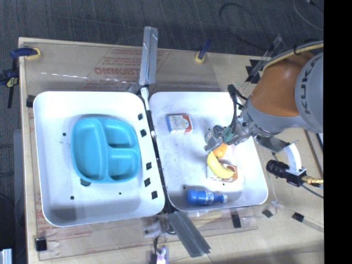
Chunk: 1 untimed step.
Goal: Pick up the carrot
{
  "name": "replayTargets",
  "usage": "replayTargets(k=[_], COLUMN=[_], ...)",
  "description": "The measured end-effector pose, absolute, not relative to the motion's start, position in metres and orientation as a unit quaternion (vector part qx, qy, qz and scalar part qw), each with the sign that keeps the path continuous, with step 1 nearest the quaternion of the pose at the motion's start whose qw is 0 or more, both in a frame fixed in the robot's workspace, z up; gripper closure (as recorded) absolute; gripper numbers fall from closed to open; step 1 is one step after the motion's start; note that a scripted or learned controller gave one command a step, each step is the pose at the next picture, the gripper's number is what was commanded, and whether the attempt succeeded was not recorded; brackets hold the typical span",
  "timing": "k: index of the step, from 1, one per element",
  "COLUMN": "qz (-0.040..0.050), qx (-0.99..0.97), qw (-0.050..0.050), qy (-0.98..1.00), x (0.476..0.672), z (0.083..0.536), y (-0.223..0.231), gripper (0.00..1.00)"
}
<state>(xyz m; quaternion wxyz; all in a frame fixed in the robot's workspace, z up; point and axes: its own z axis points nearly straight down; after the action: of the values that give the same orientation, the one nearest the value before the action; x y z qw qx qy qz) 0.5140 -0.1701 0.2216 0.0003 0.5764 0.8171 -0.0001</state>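
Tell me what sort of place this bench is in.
Probably a robotics lab test cell. Two shallow white bins sit side by side on a clamped wooden bench, a grey arm's gripper reaches among toy-like items, and loose cables lie on dark carpet.

Arm (297,95): one, bulky rounded housing. Shell grey, with a broad glossy orange band above the wrist; dark lettering, partly cut off, on the grey upper segment. Black cables run along the wrist. Gripper (218,139): small, metallic grey, two-finger, at the arm's end.
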Motion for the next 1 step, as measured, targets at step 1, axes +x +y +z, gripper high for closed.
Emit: replayTargets(k=[1], qz=[-0.0002], qx=[0.506], qw=[0.0], qy=[0.863], x=[0.5322], z=[0.2592], y=[-0.151], gripper=[1.0])
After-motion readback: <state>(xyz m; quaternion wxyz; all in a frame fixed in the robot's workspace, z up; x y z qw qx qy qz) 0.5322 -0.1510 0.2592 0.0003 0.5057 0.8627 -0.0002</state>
